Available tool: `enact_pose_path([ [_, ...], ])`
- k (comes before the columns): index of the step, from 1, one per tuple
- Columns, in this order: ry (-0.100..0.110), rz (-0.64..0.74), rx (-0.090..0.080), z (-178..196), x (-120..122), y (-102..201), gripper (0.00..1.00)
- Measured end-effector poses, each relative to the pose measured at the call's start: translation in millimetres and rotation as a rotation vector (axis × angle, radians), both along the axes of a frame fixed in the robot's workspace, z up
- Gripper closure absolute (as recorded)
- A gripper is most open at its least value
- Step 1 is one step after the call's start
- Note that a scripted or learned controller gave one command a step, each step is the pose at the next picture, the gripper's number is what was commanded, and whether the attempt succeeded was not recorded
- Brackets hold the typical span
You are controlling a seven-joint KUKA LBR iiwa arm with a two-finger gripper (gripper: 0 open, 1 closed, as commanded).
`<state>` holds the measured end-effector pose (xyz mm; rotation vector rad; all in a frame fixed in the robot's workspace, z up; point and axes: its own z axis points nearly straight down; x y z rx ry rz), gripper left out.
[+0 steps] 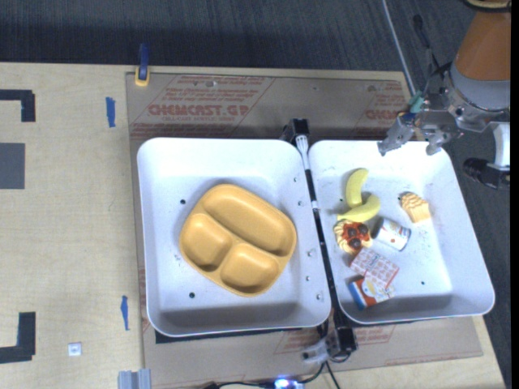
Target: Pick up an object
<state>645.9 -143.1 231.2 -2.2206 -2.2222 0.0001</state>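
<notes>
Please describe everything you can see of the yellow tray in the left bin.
The yellow tray is a rounded, glossy dish that looks like moulded plastic, in a mustard yellow colour. Raised ridges divide it into three compartments: one long one along its upper right side and two smaller ones toward the lower left. It lies flat and open side up, turned at a slant, near the middle of the left bin. It rests on the bin's white floor, nothing shows inside it, and nothing else touches it.
</notes>
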Motion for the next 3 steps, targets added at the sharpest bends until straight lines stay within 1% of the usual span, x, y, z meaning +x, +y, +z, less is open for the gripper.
enact_pose_path([
  [1,-0.003,-0.001,-0.001,-135.7,-77.0,-18.1,0.0],
  [2,-0.009,-0.001,-0.002,-143.3,-137.7,-9.2,0.0],
  [3,-0.015,-0.001,-0.003,-132.6,-136.0,-9.2,1.0],
])
